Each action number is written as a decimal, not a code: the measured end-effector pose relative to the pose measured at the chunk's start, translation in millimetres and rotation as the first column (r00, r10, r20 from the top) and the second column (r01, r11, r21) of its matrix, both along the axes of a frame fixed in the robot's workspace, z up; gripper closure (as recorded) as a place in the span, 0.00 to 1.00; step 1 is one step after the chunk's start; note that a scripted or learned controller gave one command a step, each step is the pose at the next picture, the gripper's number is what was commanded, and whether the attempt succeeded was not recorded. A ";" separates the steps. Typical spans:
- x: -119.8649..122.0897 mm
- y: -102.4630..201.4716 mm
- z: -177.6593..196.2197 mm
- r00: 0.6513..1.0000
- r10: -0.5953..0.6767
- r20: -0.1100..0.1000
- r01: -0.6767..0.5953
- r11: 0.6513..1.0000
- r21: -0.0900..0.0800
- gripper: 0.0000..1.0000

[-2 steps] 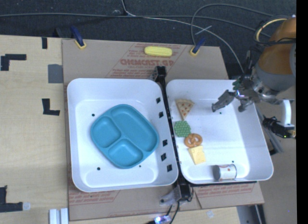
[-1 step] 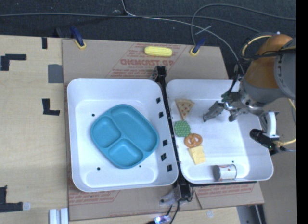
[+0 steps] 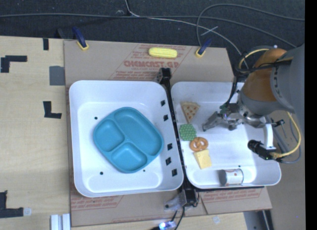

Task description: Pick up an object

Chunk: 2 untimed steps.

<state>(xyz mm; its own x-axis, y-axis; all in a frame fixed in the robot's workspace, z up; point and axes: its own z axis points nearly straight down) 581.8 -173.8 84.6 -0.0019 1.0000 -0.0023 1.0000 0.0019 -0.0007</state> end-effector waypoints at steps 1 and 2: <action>1.1 0.1 13.7 1.000 0.001 0.002 -0.001 1.000 0.000 1.00; 3.7 3.1 56.3 1.000 0.000 0.003 0.000 1.000 0.002 1.00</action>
